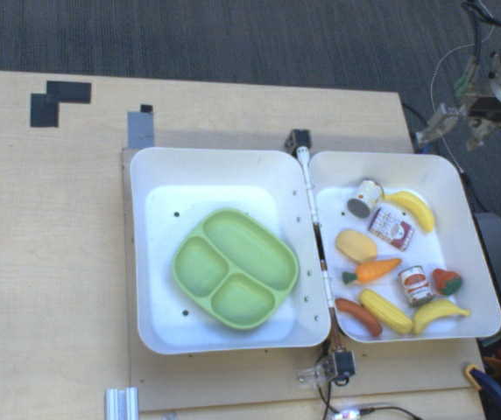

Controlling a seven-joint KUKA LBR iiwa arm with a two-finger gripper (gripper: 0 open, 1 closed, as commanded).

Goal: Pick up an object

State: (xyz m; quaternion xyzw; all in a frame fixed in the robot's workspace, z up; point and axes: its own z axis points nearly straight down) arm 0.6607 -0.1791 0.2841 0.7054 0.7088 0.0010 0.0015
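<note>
Tool [457,126]: at far right, above the counter edge, beyond the far right corner of the right bin; fingers spread apart, nothing between them
Right bin [461,186]: holds all loose objects
Objects: banana [411,208] far right; can [364,198] beside it; packet [390,226]; potato [356,245]; carrot [371,271]; jar [414,284]; strawberry [445,281]; corn [384,311]; second banana [438,313]; sausage [357,316] near left
Left bin [150,234]: holds green divided plate [236,268], three compartments
Counter [49,261]: wood surface; carries both bins
</note>
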